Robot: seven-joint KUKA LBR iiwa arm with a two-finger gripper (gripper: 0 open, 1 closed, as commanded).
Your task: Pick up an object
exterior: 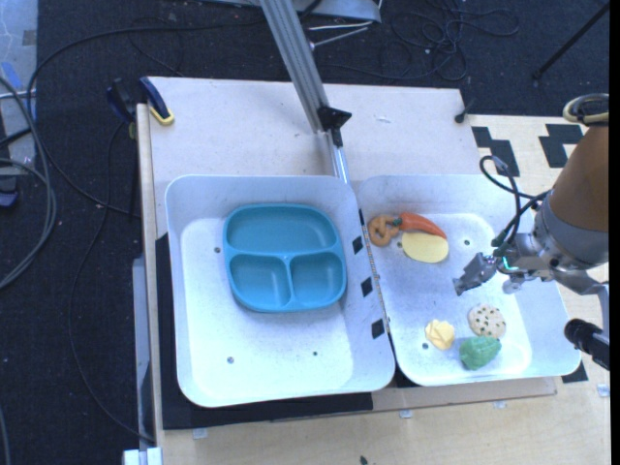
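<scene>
The arm [581, 211] is grey, with a broad orange band behind a rounded grey wrist. Black cables loop beside the wrist and run toward the tool [475, 275], a small dark grey metal piece with a tiny teal light just behind it.

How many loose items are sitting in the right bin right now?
6: pretzel, carrot and yellow disc at the far side; cookie, small yellow piece and green lump nearer. The arm may hide more.
</scene>
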